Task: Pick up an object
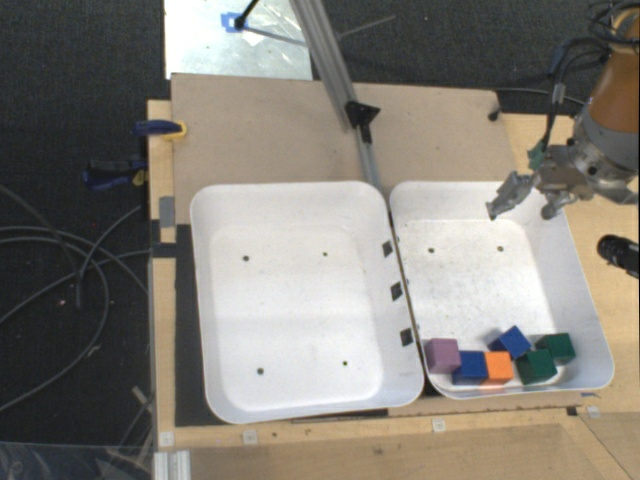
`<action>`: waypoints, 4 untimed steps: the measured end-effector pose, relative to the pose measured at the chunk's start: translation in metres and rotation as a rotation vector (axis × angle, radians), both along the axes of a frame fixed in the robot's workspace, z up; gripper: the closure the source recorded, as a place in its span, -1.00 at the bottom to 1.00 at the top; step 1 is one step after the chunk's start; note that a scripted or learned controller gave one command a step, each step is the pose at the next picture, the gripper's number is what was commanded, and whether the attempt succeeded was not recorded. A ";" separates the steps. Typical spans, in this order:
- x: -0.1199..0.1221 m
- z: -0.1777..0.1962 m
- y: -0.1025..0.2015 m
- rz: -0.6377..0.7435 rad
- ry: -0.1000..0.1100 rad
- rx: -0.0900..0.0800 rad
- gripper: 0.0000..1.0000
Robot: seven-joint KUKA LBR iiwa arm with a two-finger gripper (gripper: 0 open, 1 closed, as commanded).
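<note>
Dark carpet floor (80, 48), loose cables (60, 268), perhaps a bright floor panel (235, 28).

Arm entering from three o'clock, wrist angled toward nine; gripper (530, 198) with fingers spread apart, nothing between them.

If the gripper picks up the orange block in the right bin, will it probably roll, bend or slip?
The orange block looks like a small cube with flat faces, so it probably will not roll. It seems rigid and likely light. It sits tightly among the blue blocks in the right bin, so the gripper may push neighbours.
</note>
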State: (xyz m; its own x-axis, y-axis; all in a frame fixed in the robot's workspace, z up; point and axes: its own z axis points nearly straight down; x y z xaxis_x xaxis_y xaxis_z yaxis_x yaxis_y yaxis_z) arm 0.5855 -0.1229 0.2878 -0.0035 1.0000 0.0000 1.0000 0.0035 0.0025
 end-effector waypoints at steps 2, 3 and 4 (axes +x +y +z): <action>-0.002 -0.163 -0.081 -0.005 0.008 0.000 -1.00; 0.027 -0.142 -0.013 0.008 -0.002 0.002 -1.00; -0.023 -0.200 -0.016 -0.003 0.009 0.001 -1.00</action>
